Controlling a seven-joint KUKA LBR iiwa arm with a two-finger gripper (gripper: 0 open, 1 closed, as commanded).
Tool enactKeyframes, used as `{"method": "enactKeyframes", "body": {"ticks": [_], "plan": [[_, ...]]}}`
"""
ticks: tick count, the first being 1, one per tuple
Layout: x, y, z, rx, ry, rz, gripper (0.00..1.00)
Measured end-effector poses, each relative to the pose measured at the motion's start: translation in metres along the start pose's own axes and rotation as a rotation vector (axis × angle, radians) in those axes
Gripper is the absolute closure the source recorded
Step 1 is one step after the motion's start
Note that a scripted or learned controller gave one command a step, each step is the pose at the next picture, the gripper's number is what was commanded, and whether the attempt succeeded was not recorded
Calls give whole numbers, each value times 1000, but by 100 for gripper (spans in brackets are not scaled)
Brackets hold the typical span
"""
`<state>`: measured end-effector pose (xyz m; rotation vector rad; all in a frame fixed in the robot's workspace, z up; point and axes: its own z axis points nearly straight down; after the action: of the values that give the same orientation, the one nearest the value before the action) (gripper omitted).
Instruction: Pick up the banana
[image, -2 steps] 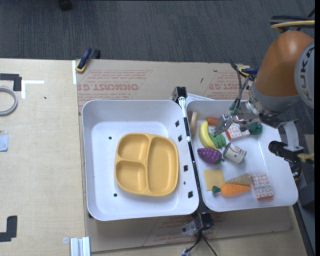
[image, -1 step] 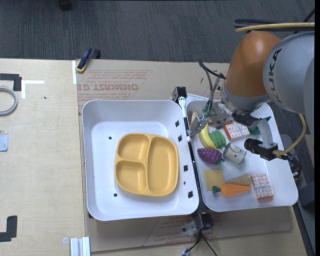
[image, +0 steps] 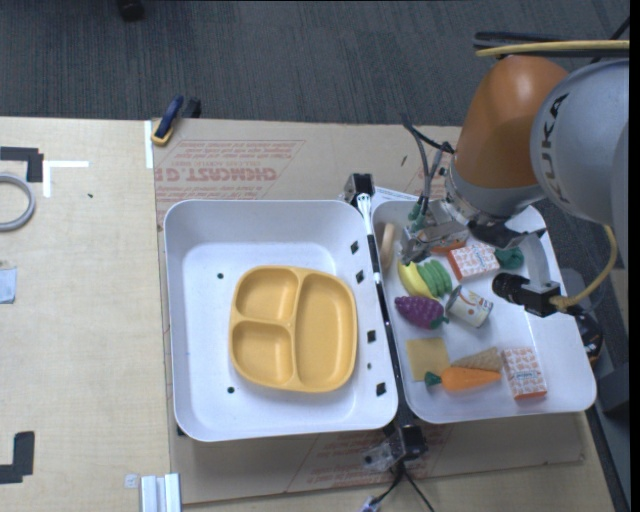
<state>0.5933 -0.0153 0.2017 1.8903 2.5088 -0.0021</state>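
Right bin (image: 560, 395) on your bench: banana (image: 411, 279) lies in its upper-left part, long axis running upper-left to lower-right, touching the green item (image: 434, 277). Gripper (image: 428, 237) hangs just above it; can't tell its opening.

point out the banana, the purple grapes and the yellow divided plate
banana (image: 411, 279): camera view, its yellow side left of the green item.
purple grapes (image: 420, 310): camera view, middle of the bunch.
yellow divided plate (image: 296, 327): camera view, its central ridge.
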Motion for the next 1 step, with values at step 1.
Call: {"method": "enactKeyframes", "body": {"ticks": [1], "plan": [[0, 0, 0, 0, 0, 0, 0]]}}
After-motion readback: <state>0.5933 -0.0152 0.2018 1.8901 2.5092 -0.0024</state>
